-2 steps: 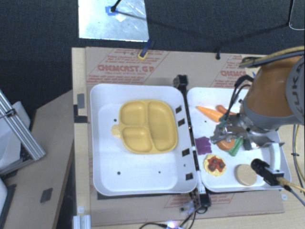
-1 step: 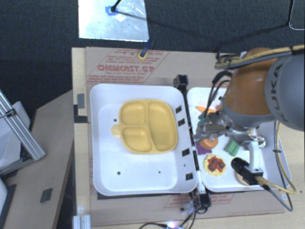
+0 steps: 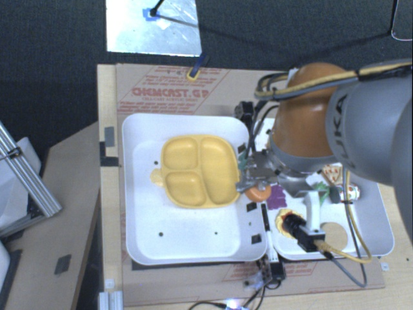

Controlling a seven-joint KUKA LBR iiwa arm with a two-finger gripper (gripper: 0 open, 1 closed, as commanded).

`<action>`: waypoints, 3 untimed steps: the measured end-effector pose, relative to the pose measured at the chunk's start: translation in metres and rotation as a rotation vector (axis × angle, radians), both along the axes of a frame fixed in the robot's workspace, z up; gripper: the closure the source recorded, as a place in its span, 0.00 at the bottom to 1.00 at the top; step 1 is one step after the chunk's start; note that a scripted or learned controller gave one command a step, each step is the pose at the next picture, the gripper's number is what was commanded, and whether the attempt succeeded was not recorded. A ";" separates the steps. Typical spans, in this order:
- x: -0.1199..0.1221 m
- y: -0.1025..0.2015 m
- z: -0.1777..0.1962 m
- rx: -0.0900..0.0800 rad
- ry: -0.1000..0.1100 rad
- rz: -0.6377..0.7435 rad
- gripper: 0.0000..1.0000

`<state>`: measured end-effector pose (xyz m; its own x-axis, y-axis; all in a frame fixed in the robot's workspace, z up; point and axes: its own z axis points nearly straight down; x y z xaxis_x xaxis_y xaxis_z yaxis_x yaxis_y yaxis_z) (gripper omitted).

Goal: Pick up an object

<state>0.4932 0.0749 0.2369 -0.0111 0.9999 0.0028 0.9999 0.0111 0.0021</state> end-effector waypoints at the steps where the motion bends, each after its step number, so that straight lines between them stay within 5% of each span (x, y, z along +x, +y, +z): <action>1: 0.002 0.022 -0.004 -0.002 0.001 -0.004 1.00; 3: -0.006 0.017 -0.022 -0.003 0.003 -0.008 1.00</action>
<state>0.4873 0.0923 0.2149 -0.0033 1.0000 0.0001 1.0000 0.0033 -0.0009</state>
